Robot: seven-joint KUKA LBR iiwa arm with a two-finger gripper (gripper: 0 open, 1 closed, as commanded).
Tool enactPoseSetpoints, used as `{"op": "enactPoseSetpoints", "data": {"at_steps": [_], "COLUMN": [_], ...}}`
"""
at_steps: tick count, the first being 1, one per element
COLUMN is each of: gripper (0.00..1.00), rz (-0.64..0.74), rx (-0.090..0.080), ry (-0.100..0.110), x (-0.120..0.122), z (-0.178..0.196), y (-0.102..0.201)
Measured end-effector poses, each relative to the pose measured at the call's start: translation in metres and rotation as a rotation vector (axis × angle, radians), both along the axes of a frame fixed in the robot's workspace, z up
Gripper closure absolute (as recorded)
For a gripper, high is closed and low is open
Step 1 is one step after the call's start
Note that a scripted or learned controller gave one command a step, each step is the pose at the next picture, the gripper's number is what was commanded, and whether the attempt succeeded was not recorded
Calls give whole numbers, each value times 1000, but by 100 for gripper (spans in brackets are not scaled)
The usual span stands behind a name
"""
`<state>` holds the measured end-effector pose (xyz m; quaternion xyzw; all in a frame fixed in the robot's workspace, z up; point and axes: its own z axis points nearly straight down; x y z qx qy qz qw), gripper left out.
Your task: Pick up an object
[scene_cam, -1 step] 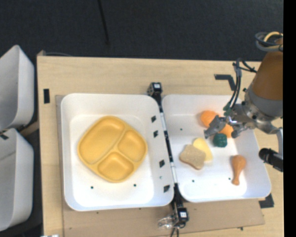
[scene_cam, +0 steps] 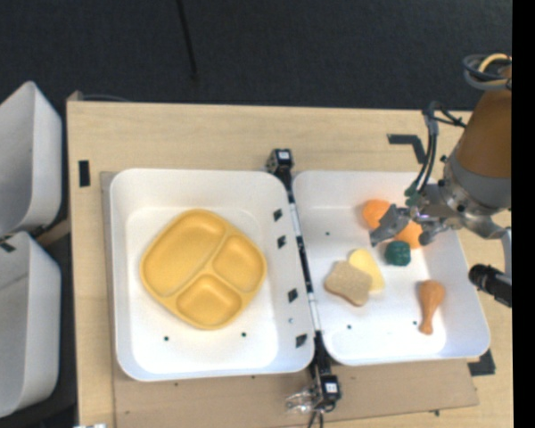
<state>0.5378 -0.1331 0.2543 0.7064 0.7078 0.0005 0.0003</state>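
My gripper [scene_cam: 407, 230] hangs over the upper right part of the right bin [scene_cam: 455, 337], its two grey fingers spread apart. An orange piece [scene_cam: 374, 210] lies just left of the left finger [scene_cam: 384, 226]. More orange [scene_cam: 413, 234] shows between the fingers; I cannot tell whether it is the same piece. A dark green round thing [scene_cam: 397, 254] lies just below the gripper. A pale yellow piece [scene_cam: 368, 264] rests against a tan bread slice [scene_cam: 349, 283] in the bin's middle. A brown drumstick [scene_cam: 430, 303] lies at the lower right.
The left bin [scene_cam: 129, 346] holds a yellow divided plate [scene_cam: 203, 268]. A black-clipped divider [scene_cam: 296, 257] separates the two bins. The grey arm with its orange band [scene_cam: 486, 141] comes in from the right. White boxes [scene_cam: 13, 239] stand beyond the bench's left edge.
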Motion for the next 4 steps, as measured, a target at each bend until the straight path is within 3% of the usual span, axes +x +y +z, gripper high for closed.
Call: {"op": "enactPoseSetpoints", "data": {"at_steps": [2, 3, 4], "gripper": [0, 0, 100], "rz": [-4, -7, -11], "rx": [-2, -2, 0], "ry": [7, -2, -9], "x": [7, 8, 10], "z": [-115, -153, -139], "y": [-7, -9, -9]}}
